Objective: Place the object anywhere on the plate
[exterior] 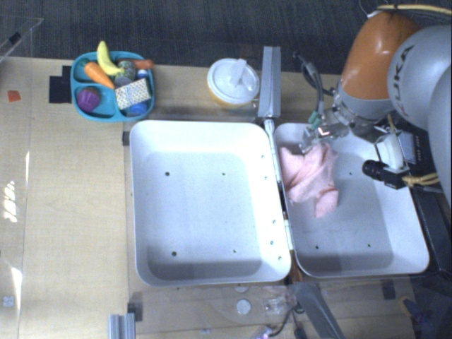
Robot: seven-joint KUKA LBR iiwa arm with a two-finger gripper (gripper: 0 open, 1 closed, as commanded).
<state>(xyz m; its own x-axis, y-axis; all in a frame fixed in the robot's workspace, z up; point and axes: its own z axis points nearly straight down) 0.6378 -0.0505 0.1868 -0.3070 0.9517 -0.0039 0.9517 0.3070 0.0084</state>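
So from the overhead camera, counting things up: two white bins side by side, the left bin (201,200) and the right bin (367,239). There's one pink cloth (308,177), crumpled, lying in the right bin up against its left wall, toward the far end. One arm (395,55), grey with the orange band, coming in from the right, with its claw (321,134) down at the top edge of the cloth. The claw looks to be touching or pinching the upper corner of the fabric, but honestly the fingers are too small and cluttered to read, so whether it's wide, narrow or actually gripping can't be told.

Off the bins there's one blue divided tray (109,87) at the far left, and it's packed with toy food: one banana (107,60), one carrot (97,75), one purple piece (88,99), plus a speckled block (134,92) and a couple of bits too small to make out. One white lidded cup (234,81) with a yellowish base sits just behind the left bin, near a grey metal post (268,83) between the bins.

The surface (63,210) is light wood, with a black patch (59,88) and a small red tag (14,96) on the left. Beyond it the floor (176,9) is dark carpet.
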